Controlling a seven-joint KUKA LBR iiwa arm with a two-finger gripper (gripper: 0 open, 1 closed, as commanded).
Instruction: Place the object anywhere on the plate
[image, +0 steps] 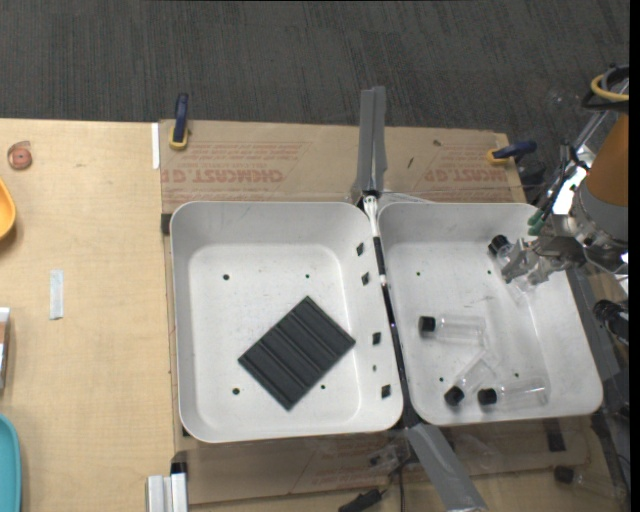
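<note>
Dark carpet surrounds a wooden table (80, 400) that carries two shallow white bins side by side on a sheet of cardboard (270, 165). Nearest the camera, in the right bin (570, 395), lie several clear vials with black caps (470, 385); another capped vial (450, 328) rests a little farther up, near the bin's middle. The left bin (200, 415) holds a dark ribbed plate (297, 352), turned at an angle and lying flat. Farther back, at the upper right of the right bin, the end effector (522, 262) hangs low over the bin floor, with a black-capped clear piece (499, 246) just beside or against it. How wide it stands, and whether it grips anything, cannot be told from this view.

The step in hand looks like the pick: nothing lies on the plate yet. The next move calls for a sure hold on one vial, a lift clear of the bin wall, then travel across the central divider (378, 290) to the plate. The grey arm (605, 190) reaches in from the right edge, wrist bent down.
</note>
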